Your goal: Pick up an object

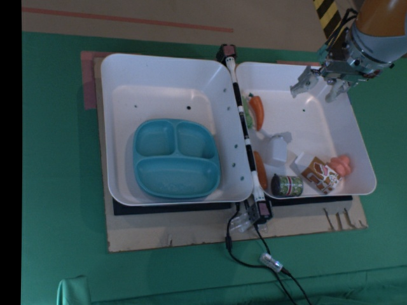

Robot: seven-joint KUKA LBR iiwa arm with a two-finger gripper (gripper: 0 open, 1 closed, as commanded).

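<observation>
My gripper (pixel 320 90) hangs over the back right part of the right bin (pixel 356 132), its two fingers spread apart with nothing between them. Below it in that bin lie a carrot (pixel 256 110) by the left wall, a white box-like piece (pixel 277 147) in the middle, a second orange carrot (pixel 259 169) at the left wall, a dark can (pixel 287 185) at the front, a patterned carton (pixel 322 175) and a pink-orange toy (pixel 343 164) at the front right. The gripper is well above and behind all of them.
A teal divided plate (pixel 176 158) lies in the left bin (pixel 121 81). A ridge with black-and-white markers (pixel 242 127) divides the bins. Cables (pixel 267 259) trail off the front of the bench over the green cloth.
</observation>
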